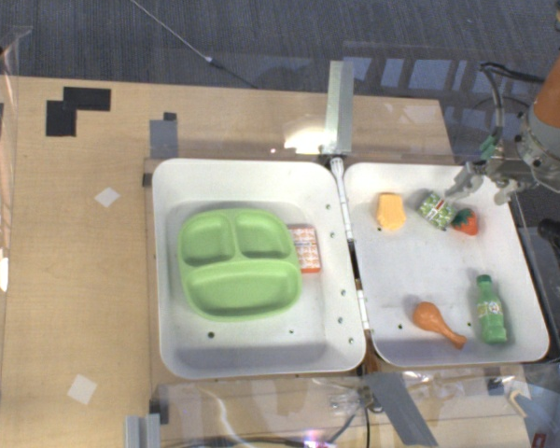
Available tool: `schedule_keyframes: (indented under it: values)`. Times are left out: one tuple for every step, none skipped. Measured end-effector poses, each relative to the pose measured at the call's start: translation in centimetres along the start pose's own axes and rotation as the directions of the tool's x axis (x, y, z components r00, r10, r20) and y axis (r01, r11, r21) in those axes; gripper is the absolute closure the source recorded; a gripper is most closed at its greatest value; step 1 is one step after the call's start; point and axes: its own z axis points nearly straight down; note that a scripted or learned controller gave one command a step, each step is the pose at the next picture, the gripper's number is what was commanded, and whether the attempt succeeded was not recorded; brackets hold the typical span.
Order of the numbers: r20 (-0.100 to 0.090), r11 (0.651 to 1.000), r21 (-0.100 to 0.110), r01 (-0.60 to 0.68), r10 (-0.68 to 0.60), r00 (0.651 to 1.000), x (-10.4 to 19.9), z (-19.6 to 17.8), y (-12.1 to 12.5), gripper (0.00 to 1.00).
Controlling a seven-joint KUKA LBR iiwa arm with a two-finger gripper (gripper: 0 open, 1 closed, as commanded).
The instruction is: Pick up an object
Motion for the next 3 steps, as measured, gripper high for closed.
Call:
schedule_keyframes:
  values:
    - [0.0,0.993,0.001,0.121,-0.121,0.993,2.5,10.4,4.7,0.0]
    - [0.006,0.988,-0.021,0.155,-0.155,0.988,7.2,12.6,4.0,0.0]
    - [0.004,0.987,-0.026,0.159,-0.159,0.987,7.4,11.3,4.2,1.0]
